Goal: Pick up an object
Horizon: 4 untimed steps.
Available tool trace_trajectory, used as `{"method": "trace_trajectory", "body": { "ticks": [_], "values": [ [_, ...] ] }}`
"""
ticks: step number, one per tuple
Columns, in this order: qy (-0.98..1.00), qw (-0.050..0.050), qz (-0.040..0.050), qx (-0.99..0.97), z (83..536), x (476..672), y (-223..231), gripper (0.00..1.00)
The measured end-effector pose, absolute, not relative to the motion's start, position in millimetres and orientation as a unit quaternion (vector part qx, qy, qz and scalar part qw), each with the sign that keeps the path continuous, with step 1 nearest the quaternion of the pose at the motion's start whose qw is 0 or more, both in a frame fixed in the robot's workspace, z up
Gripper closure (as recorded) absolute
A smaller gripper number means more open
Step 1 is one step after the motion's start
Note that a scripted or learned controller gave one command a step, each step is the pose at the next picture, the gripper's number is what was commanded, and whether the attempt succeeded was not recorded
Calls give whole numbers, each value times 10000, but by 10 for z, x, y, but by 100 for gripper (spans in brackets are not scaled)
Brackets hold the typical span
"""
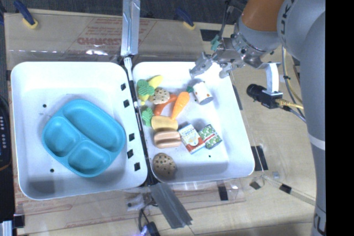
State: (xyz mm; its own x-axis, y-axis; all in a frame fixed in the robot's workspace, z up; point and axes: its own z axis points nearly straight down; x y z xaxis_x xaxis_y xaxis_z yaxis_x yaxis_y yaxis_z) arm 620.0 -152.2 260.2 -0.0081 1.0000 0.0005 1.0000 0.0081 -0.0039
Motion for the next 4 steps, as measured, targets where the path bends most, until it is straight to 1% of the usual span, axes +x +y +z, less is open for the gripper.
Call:
{"method": "trace_trajectory", "body": {
  "ticks": [1,2,3,4],
  "values": [
    [-5710,29,24,-8210,2088,6184,-1696,0],
    [-5081,16,11,-8613,917,5862,-1799,0],
    [-5650,10,4,-8251,922,4963,-1831,0],
    [-6667,-3,-3,-7453,1226,4912,-1818,0]
  ]
}}
